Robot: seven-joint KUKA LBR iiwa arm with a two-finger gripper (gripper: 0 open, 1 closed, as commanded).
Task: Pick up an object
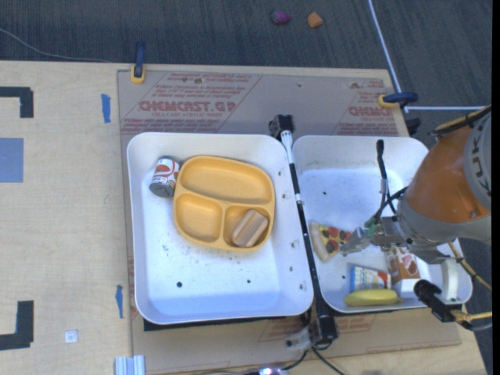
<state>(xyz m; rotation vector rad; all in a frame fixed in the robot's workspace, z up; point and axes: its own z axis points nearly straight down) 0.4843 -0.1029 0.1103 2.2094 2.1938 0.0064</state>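
My gripper [358, 241] is low in the right bin [336, 182], just to the right of a pizza slice [326, 239] and level with it. Nothing can be made out in its grasp. Near this bin's front edge lie a yellow banana [371, 296], a small blue and white carton [367, 276] and a red-brown packet [405, 266], which is partly under my wrist. The left bin [141, 233] holds a yellow divided plate [223, 180] with a bread roll [250, 227] in its lower right compartment. A small can [163, 176] lies against the plate's upper left.
Both bins rest on a cardboard sheet [195, 100] held by clamps at the back left [139, 62] and back right [398, 98]. A black fitting [281, 123] sits at the back between the bins. The grey arm with its orange band [449, 182] covers the right bin's right side.
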